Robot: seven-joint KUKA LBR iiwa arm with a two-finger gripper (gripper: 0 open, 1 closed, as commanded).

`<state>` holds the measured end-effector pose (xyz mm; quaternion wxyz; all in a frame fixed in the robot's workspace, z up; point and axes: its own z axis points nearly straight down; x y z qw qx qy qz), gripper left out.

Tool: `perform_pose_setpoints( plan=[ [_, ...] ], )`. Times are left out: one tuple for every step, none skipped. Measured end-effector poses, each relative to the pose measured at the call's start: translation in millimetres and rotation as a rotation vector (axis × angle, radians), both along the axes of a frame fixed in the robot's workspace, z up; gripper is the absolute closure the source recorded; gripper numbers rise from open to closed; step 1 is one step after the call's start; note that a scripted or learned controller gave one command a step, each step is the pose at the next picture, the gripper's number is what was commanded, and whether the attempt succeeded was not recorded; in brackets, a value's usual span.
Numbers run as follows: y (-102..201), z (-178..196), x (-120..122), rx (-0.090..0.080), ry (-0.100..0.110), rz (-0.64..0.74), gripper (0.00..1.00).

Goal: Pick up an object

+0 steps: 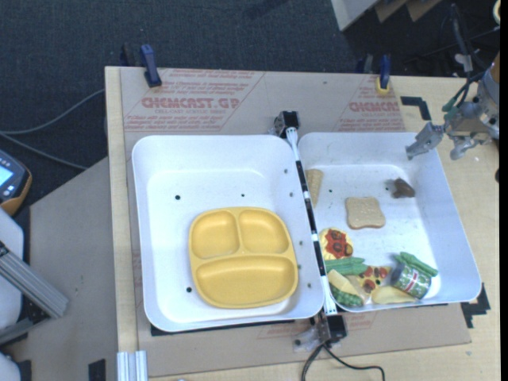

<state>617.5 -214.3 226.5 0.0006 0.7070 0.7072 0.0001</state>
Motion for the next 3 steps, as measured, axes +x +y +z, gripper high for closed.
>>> perform_pose_setpoints(
  plan=[
    [-5,-132,-12,0.007,0.000,0.003,0.00],
    [-2,-143,36,0.014,0.006,0.006,0.00],
    [-3,-141,6,0.008,0.000,0.003,0.00]
  ],
)
